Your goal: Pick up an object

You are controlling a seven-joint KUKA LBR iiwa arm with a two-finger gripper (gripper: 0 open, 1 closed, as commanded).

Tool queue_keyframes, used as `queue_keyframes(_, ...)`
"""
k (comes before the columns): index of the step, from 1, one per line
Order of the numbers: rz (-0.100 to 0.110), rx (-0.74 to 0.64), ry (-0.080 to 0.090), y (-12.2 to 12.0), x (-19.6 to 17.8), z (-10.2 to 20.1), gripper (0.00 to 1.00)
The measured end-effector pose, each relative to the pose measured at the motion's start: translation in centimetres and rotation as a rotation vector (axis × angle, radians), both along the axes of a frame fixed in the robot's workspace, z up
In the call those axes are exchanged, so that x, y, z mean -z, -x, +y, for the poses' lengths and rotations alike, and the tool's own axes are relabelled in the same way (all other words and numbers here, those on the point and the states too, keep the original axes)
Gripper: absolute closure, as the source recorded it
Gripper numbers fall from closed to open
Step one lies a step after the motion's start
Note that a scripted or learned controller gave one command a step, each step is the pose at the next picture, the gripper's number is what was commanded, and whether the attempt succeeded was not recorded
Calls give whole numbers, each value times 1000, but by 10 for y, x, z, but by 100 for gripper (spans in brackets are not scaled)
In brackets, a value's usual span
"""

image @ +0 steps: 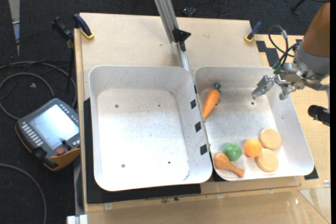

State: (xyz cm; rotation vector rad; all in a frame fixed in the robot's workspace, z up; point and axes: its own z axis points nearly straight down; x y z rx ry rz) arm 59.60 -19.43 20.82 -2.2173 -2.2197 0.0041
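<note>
From the fixed camera above, the arm enters at the right edge of the frame and the tool [273,86] hangs over the upper right part of the right bin [294,128]. Its two fingers stand apart with nothing between them, so it is open and carries no load.

The candidates all lie in that same bin. A carrot [210,103] rests against the bin's left wall, tilted, green top pointing toward the top of the frame, well apart from the rest. In the lower part of the bin sit a green piece [232,151], an orange ball [252,148], two pale round pieces [270,138], one just below the other, and a tan drumstick-like piece [227,163], though its true shape is hard to read here. The left bin [136,128] sits beside it on the surface [131,39].

The carrot looks the cleanest target, being isolated. A good grasp would turn the fingers across its narrow body, centre over its middle, and descend straight, minding the wall beside it. The clustered pieces risk nudging neighbours.
</note>
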Motion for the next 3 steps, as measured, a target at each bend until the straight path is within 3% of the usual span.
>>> queue_keyframes(1, -4, -2, 2, -1, -3, 0, 0)
queue_keyframes(3, 0, 1, 0, 6, 113, 7, 0)
